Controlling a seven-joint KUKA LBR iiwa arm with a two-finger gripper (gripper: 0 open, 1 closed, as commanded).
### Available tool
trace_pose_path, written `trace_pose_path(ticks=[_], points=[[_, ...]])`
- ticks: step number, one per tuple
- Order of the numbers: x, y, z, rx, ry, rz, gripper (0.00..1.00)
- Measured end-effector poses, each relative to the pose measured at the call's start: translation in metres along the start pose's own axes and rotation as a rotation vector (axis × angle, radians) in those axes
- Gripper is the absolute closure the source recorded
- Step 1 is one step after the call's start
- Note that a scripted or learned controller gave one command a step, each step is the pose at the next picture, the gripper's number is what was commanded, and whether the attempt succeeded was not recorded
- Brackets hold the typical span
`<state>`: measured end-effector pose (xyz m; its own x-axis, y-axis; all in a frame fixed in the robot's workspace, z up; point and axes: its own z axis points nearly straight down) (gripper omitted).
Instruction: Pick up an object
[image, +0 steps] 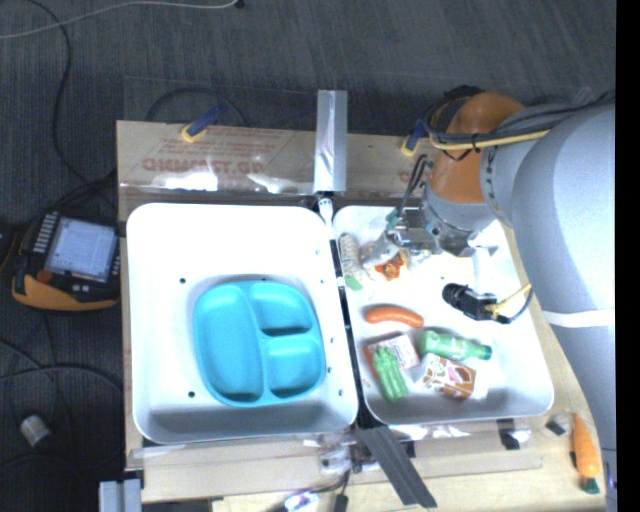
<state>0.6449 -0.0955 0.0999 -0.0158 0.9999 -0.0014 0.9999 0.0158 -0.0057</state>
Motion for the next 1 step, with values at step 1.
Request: trace_pose_path(ticks=[1], points=[[0.0451,-0.0411,-0.0810,0.000,0.001,0.172,1.00]])
